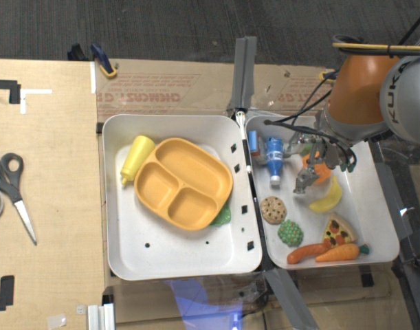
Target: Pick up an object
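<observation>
At the near edge of the right bin [385, 249] lie 2 carrots: 1 bright orange carrot [341, 253] with a green tip and, touching it on the left, a darker orange one [306, 254]. Just behind them sit a toy pizza slice [339, 230] and a green knobbly ball [290, 233], with a speckled cookie [272, 210] a little farther back near the bin's left wall. Beyond the pizza slice rests a yellow banana piece [328, 197]. The gripper [307, 177] hangs right over the middle of this bin, close beside an orange round object [321, 173] that it partly hides; how its tool stands, wide or narrow, cannot be told from this slant. Farther back along the left wall lies a blue bottle [273, 158] with a white cap. In the left bin [120, 253] a yellow 3-compartment plate [184, 182] lies tilted over a green object [223, 216], and a yellow bottle [136, 158] lies against its far-left rim. On the bench to the left rest scissors [14, 191].
</observation>
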`<control>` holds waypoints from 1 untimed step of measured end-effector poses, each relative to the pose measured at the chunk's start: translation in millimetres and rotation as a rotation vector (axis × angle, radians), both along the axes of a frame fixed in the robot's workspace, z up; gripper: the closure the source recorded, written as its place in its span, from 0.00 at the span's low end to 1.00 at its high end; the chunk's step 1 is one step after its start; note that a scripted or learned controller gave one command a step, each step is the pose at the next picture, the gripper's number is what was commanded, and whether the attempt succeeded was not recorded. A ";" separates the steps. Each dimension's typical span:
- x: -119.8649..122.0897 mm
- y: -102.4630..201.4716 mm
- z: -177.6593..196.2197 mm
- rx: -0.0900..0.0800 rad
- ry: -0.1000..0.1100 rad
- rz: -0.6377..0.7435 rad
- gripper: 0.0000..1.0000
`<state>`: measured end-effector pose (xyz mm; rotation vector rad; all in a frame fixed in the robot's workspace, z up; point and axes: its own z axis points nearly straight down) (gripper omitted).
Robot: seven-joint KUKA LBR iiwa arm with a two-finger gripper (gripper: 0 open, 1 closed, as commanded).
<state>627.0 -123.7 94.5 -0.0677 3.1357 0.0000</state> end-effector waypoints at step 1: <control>-4.5 25.8 -0.4 -0.006 -0.001 -0.009 0.00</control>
